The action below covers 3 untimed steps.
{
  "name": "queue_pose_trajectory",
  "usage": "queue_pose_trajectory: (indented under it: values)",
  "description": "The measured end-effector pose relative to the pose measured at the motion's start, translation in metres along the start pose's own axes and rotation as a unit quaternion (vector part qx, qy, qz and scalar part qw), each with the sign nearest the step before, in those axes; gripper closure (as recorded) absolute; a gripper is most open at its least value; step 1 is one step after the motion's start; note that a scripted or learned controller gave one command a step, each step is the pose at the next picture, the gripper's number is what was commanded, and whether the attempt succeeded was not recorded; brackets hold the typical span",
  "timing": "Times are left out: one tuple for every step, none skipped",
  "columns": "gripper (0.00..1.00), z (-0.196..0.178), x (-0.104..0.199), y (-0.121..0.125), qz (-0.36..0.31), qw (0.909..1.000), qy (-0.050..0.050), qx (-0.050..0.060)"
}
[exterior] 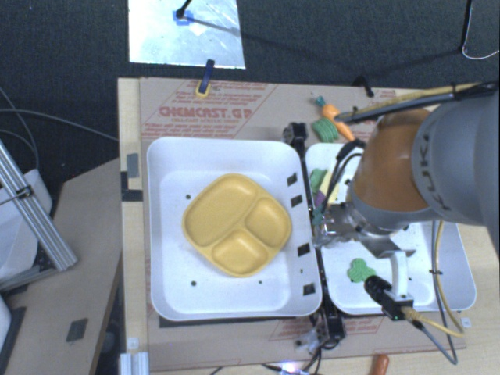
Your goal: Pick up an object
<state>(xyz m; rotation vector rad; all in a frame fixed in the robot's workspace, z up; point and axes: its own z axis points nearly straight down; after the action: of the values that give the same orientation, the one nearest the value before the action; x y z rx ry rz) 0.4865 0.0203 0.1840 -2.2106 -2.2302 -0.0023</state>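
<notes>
Grey arm (437,162) low over right bin (453,287); wrist downward

This is looking like a robot lab. A big grey arm (437,162) is reaching over two white bins (168,233) on a bench, with wires (47,123) and metal rails (35,217) lying around.

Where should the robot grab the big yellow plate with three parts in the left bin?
Probably the yellow plate's raised outer rim, coming straight down from above at the corner nearest the right bin. It lies flat and looks too wide to span whole, so one finger inside a compartment and one outside seems best.
</notes>
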Motion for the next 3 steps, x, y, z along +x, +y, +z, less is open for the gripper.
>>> queue_pose_trajectory:
  values:
    - [1.0, -0.078, 0.005, 0.002, 0.001, 1.0, 0.0, -0.005]
    - [1.0, -0.128, 0.054, 0.001, -0.001, 1.0, 0.0, -0.003]
    - [1.0, -0.178, 0.105, 0.001, -0.001, 1.0, 0.001, -0.003]
